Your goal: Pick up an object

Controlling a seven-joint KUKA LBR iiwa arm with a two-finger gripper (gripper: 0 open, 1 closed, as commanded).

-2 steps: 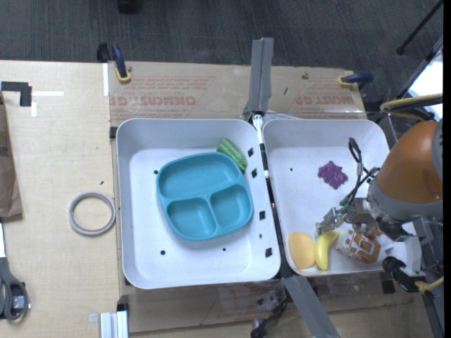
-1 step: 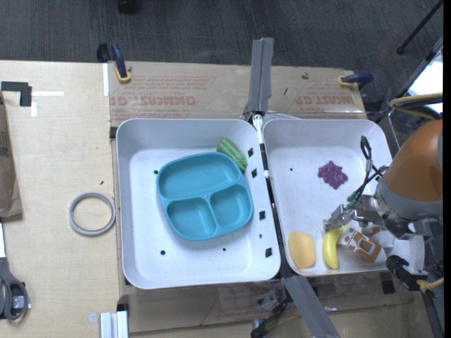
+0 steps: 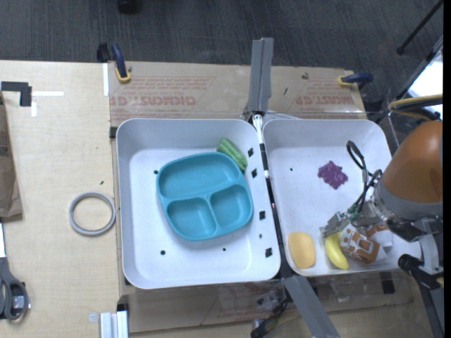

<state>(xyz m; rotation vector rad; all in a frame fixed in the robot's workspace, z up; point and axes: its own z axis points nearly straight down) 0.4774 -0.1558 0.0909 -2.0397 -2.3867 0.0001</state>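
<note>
Several candidates sit in the right bin [image 3: 310, 136], and I take the near right corner cluster as the target area. A banana [image 3: 337, 253] lies there, yellow, just beside a small orange-and-white packet [image 3: 359, 245] on its right. The gripper [image 3: 347, 224] is low over these two, its metal parts just above and left of the packet. I cannot tell how the hand stands: the tips blur into the clutter and the arm [image 3: 421, 171] hides part of them. I see nothing clearly between them, so I log no grasp.

Left of the banana, a little apart, lies a yellow oval [image 3: 302, 249], perhaps a lemon or a sponge. Farther back in the same bin rests a purple lump [image 3: 332, 174], well apart from the gripper. A dark cable [image 3: 356, 157] loops down beside it.

Left bin [image 3: 134, 210]: a blue divided tray [image 3: 204, 196] sits in the middle, with a green item [image 3: 232, 153] touching its far right rim.

On the bench [image 3: 49, 153] left of the bins, a grey ring [image 3: 92, 213]; scissors [image 3: 13, 294] at the near left edge.

Progress, my judgement: approach done, arm at picking height over the corner cluster. Left to do: close on banana or packet, then lift clear. Nothing is raised yet; all items appear to rest on the bin floor.
</note>
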